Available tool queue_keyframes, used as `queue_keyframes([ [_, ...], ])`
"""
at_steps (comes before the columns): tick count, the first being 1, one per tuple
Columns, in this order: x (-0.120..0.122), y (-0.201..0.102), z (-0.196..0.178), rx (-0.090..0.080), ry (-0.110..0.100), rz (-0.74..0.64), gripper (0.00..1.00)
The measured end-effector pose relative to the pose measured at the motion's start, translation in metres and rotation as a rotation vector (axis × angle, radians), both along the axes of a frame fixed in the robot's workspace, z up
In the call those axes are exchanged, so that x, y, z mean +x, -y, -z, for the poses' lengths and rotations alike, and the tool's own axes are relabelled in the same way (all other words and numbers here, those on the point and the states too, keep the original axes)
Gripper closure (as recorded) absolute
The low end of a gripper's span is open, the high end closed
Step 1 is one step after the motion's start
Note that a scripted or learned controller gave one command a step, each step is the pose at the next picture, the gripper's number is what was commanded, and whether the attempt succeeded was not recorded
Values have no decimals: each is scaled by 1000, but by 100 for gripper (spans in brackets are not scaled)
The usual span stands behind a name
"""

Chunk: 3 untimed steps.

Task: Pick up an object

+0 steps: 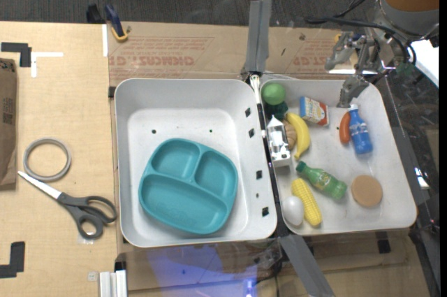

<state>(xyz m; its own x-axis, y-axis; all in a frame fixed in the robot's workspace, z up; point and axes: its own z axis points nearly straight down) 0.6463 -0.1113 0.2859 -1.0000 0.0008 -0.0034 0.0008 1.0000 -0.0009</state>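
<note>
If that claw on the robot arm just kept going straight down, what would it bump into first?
Probably the blue bottle or the red sausage beside it: the gripper hangs just above them in the right bin, though depth is hard to judge.

Both white bins (133,107) look like smooth moulded plastic with a soft sheen. Teal divided plate (187,185): matt plastic. Counter (56,114): pale wood-grain board, matt; brown cardboard (181,54) with printed lettering lies behind the bins. Scissors (66,203): bright metal blades, grey plastic handles. Tape ring (47,158) appears papery. Toy banana (300,133), corn (306,200) and green bottle (321,181) are glossy plastic.
</note>
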Motion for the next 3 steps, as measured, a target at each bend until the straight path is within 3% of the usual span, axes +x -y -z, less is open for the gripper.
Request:
queue_keyframes([
  [1,-5,23,173,0,1,-48,0],
  [2,14,37,192,-1,3,-75,0],
  [3,4,68,192,-1,2,-121,0],
])
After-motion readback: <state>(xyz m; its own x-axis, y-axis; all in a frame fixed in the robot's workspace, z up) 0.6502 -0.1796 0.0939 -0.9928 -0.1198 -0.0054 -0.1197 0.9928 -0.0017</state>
